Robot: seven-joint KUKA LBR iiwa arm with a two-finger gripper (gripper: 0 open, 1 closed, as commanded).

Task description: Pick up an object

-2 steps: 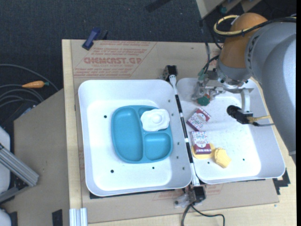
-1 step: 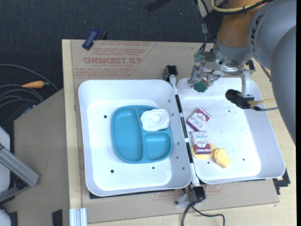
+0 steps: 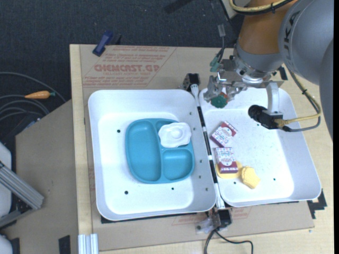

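The grey arm is reaching in from the upper right, its orange band sitting just above the wrist. The gripper is pointing downward at the far left corner of its reach, its fingers too cluttered to read.

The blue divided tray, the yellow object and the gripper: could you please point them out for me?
blue divided tray (image 3: pixel 142 150), camera view, floor of its large compartment
yellow object (image 3: pixel 249 177), camera view, its middle
gripper (image 3: pixel 220 95), camera view, between its fingers
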